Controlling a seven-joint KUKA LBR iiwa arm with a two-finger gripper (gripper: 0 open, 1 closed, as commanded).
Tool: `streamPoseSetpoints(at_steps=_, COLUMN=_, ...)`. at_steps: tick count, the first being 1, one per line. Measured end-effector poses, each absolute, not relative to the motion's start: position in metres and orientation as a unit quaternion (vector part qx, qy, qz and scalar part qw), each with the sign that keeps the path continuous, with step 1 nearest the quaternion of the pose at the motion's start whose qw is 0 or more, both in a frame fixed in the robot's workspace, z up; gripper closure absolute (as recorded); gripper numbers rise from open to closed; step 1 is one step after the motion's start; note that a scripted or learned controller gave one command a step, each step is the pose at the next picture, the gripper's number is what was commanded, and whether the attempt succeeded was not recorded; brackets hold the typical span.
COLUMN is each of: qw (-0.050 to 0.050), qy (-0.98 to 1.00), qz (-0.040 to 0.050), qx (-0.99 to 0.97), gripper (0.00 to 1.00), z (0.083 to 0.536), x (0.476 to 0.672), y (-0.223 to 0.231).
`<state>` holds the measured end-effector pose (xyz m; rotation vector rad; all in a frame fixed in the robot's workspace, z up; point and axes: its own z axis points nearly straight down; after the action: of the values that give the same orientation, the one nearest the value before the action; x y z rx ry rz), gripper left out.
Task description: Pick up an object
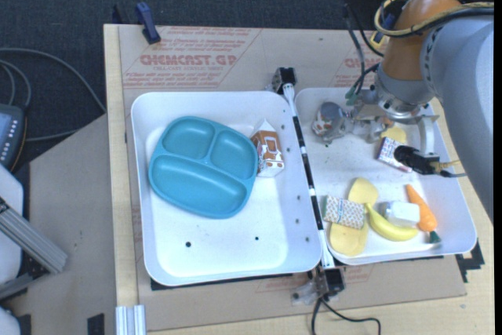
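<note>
Yellow banana (390, 225), carrot (421, 208), patterned packet (343, 212) crowd right bin (463, 243) near edge: neighbours may snag a grab. Farther, grey crumpled object (329, 120) by gripper (362, 121); its opening, any hold, cannot tell. Glancing contact could shove object away.

Glossy blue plastic plate (203, 166); smooth white plastic bins (235, 259); matt brown paper-covered bench (188, 57).

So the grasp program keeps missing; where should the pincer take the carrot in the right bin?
Probably across the carrot at mid-length, coming straight down. It lies flat and slim, running away from the camera, with bare bin floor on its right; the banana and a white piece crowd its left.
</note>
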<state>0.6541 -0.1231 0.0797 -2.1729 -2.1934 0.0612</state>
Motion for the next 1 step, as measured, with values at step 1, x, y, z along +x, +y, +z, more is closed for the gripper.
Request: streamPoseSetpoints(at_steps=1, qw=0.024, qy=-0.709, qz=0.0217, qx=-0.705, gripper=0.0, z=0.0796, x=0.6542, y=-0.1089)
